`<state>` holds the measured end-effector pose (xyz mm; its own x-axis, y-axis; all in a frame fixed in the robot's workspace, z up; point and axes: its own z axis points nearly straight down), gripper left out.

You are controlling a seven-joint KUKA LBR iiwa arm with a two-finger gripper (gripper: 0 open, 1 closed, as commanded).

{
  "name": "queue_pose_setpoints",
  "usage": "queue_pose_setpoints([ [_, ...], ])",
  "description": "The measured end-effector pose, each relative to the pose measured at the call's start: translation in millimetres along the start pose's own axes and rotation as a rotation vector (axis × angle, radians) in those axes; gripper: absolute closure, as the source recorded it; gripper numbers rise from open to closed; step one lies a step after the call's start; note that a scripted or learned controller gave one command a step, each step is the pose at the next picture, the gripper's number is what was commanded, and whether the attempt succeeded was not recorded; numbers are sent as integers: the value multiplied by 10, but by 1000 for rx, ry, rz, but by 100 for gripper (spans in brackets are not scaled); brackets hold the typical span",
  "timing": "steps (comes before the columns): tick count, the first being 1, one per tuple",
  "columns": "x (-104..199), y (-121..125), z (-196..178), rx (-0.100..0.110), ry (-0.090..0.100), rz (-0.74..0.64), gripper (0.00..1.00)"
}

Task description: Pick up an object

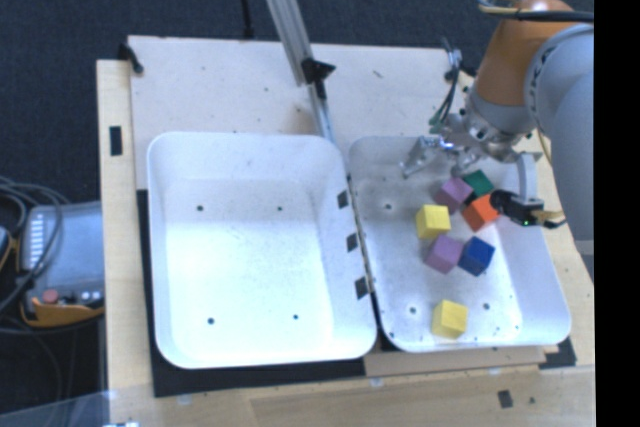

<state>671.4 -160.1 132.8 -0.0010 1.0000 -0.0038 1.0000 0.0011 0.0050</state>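
Several small blocks lie in the right bin (400,315). A yellow block (433,220) sits near the bin's middle, with a purple block (457,192), a green block (478,182) and an orange block (481,210) clustered to its right. Below them another purple block (444,253) touches a blue block (477,255). A second yellow block (450,317) lies alone near the front wall. My gripper (440,153) hangs over the bin's far part, just above and behind the purple and green blocks. Nothing is visibly held in it.
The left bin (250,155) stands beside the right one, their walls meeting in the middle. A slanted aluminium post (285,10) rises from the bench behind the bins. The grey arm with its orange band (515,55) fills the upper right.
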Motion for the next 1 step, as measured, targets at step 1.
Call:
queue_pose_setpoints([
  [1,-5,1,368,6,2,-2,0],
])
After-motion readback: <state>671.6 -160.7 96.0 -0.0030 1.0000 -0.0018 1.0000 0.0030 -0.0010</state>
